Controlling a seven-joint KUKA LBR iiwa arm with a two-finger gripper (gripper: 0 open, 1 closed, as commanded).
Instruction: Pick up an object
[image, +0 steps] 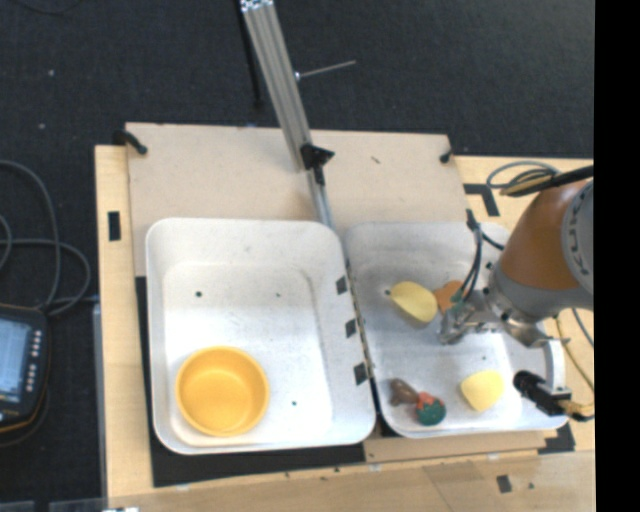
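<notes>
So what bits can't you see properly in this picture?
- Gripper, camera view: small and blurred, so its fingers are unclear.
- Orange object: partly hidden behind the gripper and the pale yellow piece.
- Small brown and green toy: too small to identify.
- Arm: cut off at the right edge.

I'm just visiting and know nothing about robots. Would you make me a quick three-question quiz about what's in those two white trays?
1. True or false: the yellow bowl sits in the left bin.
2. Which lies closest to the gripper: (a) the pale yellow piece, (b) the yellow block, (c) the bowl?
3. Fill in: the small brown, green and red toy lies near the right bin's ____ edge.

Key: 1 true; 2 a; 3 front.
</notes>
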